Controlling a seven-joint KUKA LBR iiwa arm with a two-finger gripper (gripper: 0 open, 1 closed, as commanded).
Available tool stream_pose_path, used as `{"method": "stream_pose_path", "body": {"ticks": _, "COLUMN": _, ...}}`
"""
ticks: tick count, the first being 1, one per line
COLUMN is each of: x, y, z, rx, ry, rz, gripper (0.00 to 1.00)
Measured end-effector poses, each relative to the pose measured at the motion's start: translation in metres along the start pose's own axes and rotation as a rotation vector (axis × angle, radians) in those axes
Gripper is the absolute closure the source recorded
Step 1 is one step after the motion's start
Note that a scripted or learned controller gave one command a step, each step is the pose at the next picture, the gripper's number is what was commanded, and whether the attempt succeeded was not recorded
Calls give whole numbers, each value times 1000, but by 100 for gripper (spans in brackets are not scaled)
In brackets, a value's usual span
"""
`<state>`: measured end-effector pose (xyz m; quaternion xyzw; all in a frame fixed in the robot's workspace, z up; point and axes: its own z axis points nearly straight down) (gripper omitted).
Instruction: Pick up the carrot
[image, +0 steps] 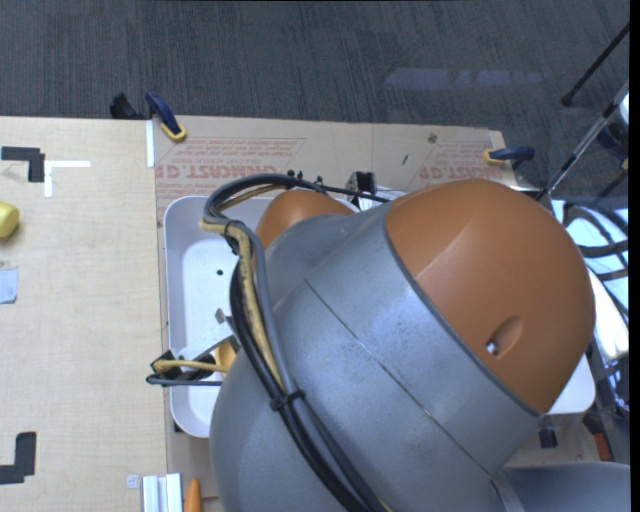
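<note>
Camera view gives you mostly the arm (400, 380): its grey casing and orange cap sit right under the lens, bent low over the white bin (185, 300), presumably to reach down inside. You cannot tell from here whether the hand is apart or together, and you cannot tell where the carrot lies; judge it likely somewhere under the arm. A black cable (245, 290) loops along the casing. A blue clamp (165, 115) pins the cardboard sheet (250, 155) to the worktop (80, 350), and a small yellow object (7, 220) rests well apart at the left edge.
</note>
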<state>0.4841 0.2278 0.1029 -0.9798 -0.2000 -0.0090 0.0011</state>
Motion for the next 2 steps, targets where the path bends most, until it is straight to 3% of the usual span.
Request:
{"method": "stream_pose_path", "body": {"ticks": 1, "x": -6, "y": -1, "z": -34, "rx": -3, "ry": -21, "rz": 178, "gripper": 100}}
{"method": "stream_pose_path", "body": {"ticks": 2, "x": -5, "y": -2, "z": -36, "rx": -2, "ry": -20, "rz": 200, "gripper": 100}}
